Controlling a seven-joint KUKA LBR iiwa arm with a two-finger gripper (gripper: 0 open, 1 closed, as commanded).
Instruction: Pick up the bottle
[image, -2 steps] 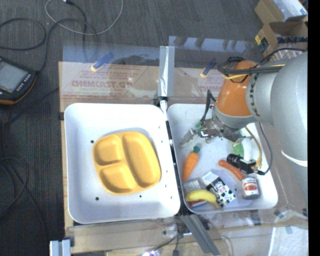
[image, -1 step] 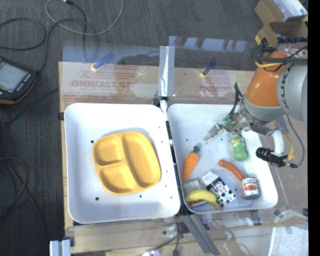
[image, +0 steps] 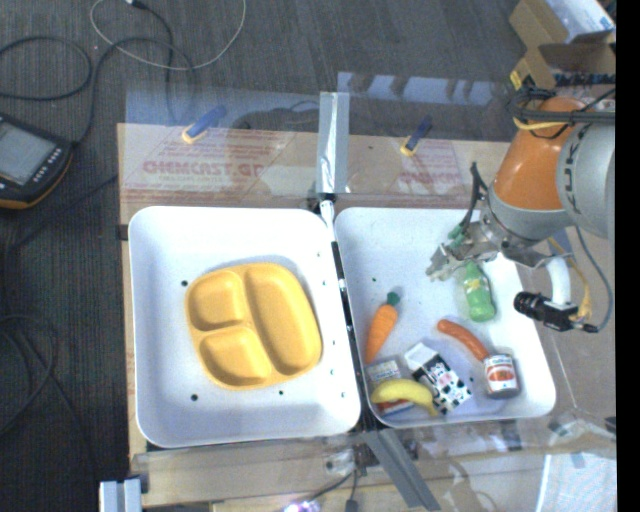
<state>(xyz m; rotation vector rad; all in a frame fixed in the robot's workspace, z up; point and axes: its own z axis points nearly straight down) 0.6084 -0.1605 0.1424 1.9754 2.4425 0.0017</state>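
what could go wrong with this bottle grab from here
1. The gripper sits at the cap end of the green bottle, which lies on its side; a pinch that far from its middle may let it swing or slip out.
2. The sausage and can lie just below the bottle, so a dropped bottle could knock them.

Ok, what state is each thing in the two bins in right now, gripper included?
Green plastic bottle: lying on its side in the right white bin, cap towards the gripper.
Two-finger gripper: low over the bottle's cap end; grip unclear.
Orange toy carrot: lying flat.
Orange sausage: lying flat.
Yellow banana: lying across a small box.
Small red-labelled can: upright.
Yellow sectioned plate: flat in the left white bin.
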